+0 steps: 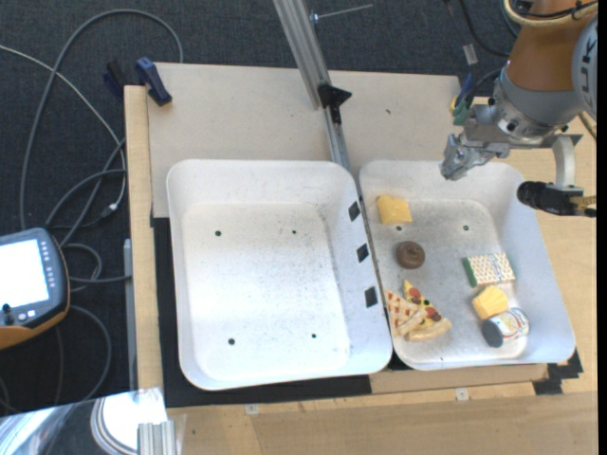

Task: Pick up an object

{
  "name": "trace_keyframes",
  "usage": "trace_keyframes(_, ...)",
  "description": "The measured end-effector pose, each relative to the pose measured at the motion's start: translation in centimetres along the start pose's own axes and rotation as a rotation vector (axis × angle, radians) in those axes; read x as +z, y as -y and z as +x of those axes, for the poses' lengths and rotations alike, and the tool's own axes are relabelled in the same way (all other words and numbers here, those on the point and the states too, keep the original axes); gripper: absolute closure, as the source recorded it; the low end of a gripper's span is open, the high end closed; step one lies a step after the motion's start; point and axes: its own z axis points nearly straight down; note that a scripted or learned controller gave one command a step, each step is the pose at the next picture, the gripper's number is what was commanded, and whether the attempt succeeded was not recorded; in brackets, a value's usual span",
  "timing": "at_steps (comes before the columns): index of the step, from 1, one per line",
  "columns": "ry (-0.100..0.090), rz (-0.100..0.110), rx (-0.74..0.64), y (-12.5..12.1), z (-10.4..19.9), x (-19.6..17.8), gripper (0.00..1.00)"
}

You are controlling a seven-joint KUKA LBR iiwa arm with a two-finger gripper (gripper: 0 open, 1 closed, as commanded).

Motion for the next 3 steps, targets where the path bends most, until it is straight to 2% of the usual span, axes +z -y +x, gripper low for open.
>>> trace_keyframes(1,-0.004,0.010,-0.004,0.8,5.0,0.4,1.00)
trace_keyframes(2,-0.005,0.011,-0.005,2.7,10.5,-0.6,1.00)
trace_keyframes(3,-0.004,0.013,-0.005,5.7,15.1,-0.6,1.00)
